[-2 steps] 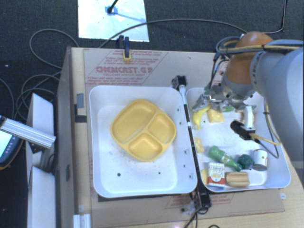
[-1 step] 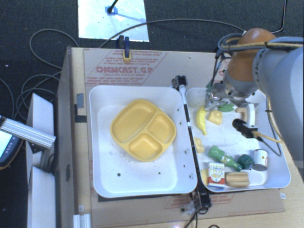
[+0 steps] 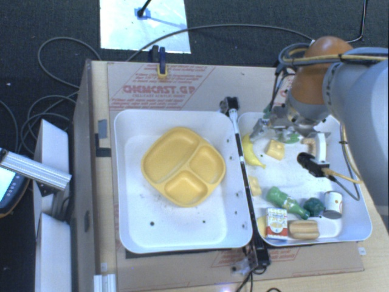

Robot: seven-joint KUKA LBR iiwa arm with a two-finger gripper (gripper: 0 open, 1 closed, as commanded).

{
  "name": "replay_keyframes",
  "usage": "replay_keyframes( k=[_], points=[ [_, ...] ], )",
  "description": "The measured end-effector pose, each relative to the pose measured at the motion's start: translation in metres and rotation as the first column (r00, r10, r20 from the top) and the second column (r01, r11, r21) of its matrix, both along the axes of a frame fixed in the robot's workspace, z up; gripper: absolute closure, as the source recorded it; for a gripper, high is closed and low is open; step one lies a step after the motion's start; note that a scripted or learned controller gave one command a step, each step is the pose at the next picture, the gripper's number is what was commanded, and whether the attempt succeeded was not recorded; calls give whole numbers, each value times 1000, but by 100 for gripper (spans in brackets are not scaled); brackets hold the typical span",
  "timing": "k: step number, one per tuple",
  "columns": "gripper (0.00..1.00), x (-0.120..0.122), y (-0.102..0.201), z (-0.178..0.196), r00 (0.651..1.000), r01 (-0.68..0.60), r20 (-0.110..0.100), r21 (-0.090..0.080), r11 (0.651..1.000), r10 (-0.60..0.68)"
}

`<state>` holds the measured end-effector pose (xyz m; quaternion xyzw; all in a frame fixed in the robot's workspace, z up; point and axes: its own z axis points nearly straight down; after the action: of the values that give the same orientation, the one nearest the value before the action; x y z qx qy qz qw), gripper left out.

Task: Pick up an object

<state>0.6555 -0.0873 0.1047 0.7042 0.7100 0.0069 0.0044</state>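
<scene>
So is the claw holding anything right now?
Claw: low over the back of the right bin, near a cheese wedge; cannot be told if it's open, closed, or holding something.

A yellow divided plate [image 3: 183, 165] lies in the left bin [image 3: 130, 224]; the gripper [image 3: 281, 126] hangs over the right bin [image 3: 358, 224].
</scene>
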Motion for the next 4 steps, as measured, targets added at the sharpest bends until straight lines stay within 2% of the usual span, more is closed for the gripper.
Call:
replay_keyframes(
  k=[1, 2, 3, 4],
  points=[
    [0, -65, -7, -20, 1000, 8, -15, -6, 1000, -8],
    [0, -169, -3, -20, 1000, 8, -16, -4, 1000, -8],
    [0, -100, 1, -20, 1000, 6, -13, -4, 1000, -6],
    [0, -8, -13, -21, 999, 3, -36, -5, 1000, -4]
  ],
)
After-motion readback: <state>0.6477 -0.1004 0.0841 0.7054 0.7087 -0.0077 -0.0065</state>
